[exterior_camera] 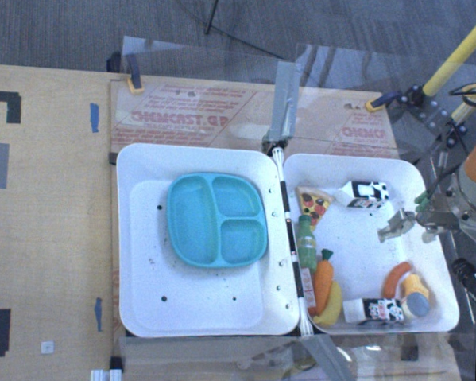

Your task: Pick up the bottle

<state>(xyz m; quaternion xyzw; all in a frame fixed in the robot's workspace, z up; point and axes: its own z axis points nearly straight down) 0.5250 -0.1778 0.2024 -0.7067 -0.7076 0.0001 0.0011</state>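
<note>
Two white bins sit side by side on the bench. From where I stand, the left bin carries a turquoise divided plate toward its twelve o'clock half. The right bin is the crowded one. The green bottle lies at its nine o'clock wall, pressed against the divider between the bins, its cap pointing toward twelve. A pizza slice sits just past the cap, at about eleven o'clock. A toy carrot and a banana lie beside the bottle's base, around seven o'clock. Two small cow-print cartons are in there too, one near twelve, another near five. The gripper hangs over the bin's three o'clock side, well apart from the bottle, with nothing between its fingers; I cannot tell how wide they stand.
</note>
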